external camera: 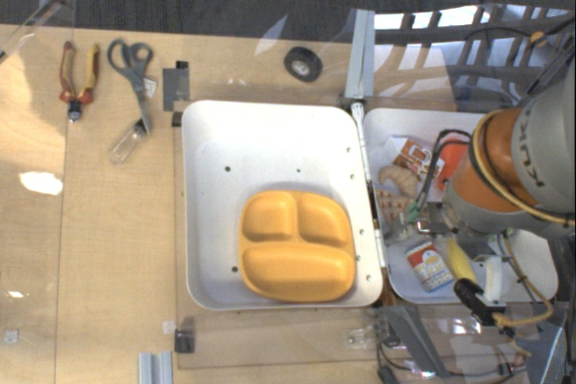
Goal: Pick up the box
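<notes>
The left bin (207,193) has bare floor around a yellow divided tray (297,245); the right bin (400,283) is crowded and largely covered by the arm (522,166). The gripper is hidden under the arm — its state cannot be told; the box (428,266) lies near the bin's front edge.

Bench (90,265) was pale wood, smooth. Both bins (270,130) were matt white plastic. Yellow tray (297,245) looked smooth, slightly glossy plastic. Scissors (135,76) showed bare metal. Box (429,266) had glossy printed card.
</notes>
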You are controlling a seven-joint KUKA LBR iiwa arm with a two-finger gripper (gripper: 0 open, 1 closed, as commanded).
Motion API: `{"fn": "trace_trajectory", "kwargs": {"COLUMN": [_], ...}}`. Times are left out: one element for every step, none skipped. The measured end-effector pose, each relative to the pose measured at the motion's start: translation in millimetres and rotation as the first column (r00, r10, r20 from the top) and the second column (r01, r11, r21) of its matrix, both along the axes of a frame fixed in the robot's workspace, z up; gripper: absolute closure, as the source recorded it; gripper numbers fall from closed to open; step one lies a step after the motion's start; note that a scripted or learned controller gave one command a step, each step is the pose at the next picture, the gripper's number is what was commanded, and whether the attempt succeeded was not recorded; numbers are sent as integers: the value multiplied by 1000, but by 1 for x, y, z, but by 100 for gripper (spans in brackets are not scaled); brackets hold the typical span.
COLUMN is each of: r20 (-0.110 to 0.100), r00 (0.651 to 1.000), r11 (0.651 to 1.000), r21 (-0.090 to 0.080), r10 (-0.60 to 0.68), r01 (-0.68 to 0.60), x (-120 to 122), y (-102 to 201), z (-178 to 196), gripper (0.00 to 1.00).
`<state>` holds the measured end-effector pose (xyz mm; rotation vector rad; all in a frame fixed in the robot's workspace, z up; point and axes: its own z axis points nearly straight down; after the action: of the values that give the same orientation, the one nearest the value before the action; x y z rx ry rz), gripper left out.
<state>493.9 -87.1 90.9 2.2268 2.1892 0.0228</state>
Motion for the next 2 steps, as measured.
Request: {"fn": "trace_trajectory", "kwargs": {"r20": [-7,-7], "r00": [996,994], "r11": [996,995], "r21": [1,2], "r10": [-86,-105], "r01": [86,105], "x": [77,15], "y": [-4,-13], "z": [-1,0], "gripper": [0,0]}}
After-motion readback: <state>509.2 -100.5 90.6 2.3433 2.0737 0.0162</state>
